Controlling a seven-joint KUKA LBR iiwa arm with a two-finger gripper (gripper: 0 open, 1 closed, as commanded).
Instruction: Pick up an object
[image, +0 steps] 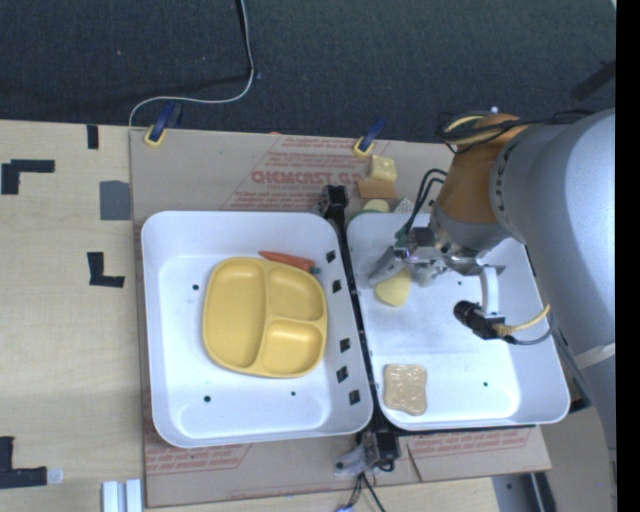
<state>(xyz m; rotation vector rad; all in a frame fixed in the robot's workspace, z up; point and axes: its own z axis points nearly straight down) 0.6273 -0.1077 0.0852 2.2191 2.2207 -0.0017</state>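
Toward the right bin's (540, 395) far left corner, the gripper (392, 266) hangs low with its fingers spread open, nothing between them. A pale yellow lump (394, 291) lies just beside and slightly nearer the bin's front than the fingertips, close to the left wall; it looks roundish, with no clear long axis. That offset is what the next move seems to turn on: the gripper would need a small shift toward the front edge to straddle the lump before closing. A beige waffle (405, 388) sits well apart, near the front left corner. The left bin (170, 400) carries a yellow tray (264, 316) and an orange carrot (287, 260).
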